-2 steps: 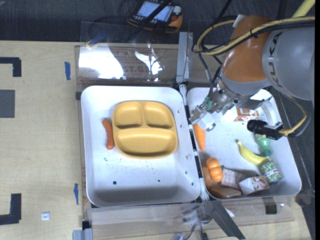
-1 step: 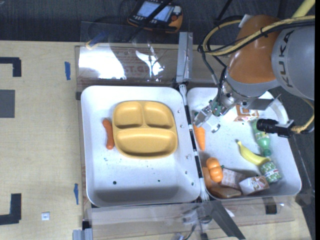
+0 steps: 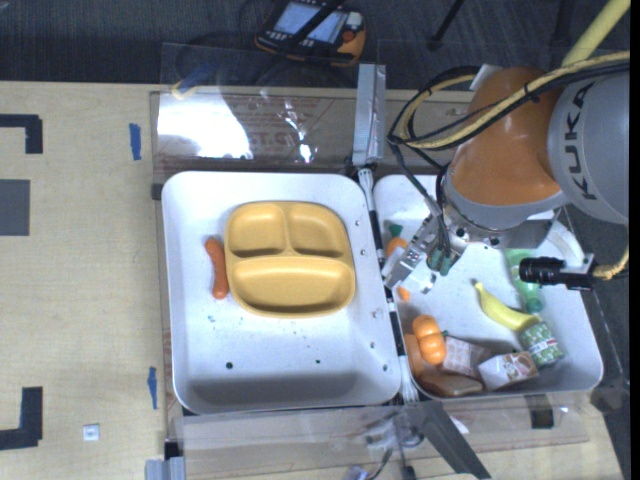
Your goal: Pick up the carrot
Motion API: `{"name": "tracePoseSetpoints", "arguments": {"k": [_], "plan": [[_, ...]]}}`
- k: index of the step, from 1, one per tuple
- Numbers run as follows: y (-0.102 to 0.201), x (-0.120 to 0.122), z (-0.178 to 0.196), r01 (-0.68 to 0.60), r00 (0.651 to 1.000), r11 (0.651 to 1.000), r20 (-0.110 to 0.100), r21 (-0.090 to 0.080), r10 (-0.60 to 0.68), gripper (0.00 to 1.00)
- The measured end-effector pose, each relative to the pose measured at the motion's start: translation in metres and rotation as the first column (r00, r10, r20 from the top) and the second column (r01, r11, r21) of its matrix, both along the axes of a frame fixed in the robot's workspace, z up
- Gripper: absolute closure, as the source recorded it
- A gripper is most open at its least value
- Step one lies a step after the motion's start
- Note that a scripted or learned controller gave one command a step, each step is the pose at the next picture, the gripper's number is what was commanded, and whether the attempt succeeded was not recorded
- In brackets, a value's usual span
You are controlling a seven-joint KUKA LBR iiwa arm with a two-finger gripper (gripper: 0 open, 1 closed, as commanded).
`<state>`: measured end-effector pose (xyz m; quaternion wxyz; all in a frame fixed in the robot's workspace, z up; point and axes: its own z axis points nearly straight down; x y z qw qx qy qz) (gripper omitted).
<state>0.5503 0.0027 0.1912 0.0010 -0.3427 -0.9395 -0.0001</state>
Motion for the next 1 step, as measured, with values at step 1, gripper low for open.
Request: {"name": "tracePoseSetpoints", "arguments": {"k": [1], "plan": [[0.0495, 0.0089, 0.0208, 0.266, 0.964, 0.964, 0.006, 0.000, -0.266, 1.00]]}}
